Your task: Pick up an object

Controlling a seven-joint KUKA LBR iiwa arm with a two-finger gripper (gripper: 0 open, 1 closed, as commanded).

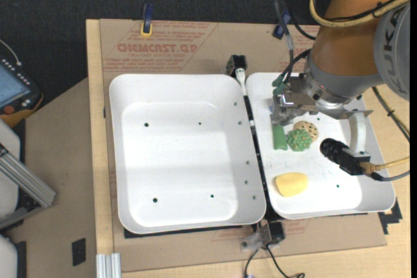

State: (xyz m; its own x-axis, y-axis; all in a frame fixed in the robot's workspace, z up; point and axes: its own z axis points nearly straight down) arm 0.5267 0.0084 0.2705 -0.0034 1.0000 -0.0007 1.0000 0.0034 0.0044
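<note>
Here, two white bins sit side by side on the cardboard-covered bench [163, 42]. The left bin [176, 153] fills the middle of the frame. The right bin [326, 197] lies at centre right and holds four small things. A green block [280, 139] stands in its upper left part, long axis running up and down the frame. Touching the block's right side is a green bumpy ball [299, 139], with a speckled tan disc [309, 130] tucked against the ball's upper right. A yellow lump [290, 183] lies apart, lower in the bin, long axis roughly left to right. The gripper [285, 115] hangs just above the block's top end; whether it is parted or closed I cannot tell.
</note>
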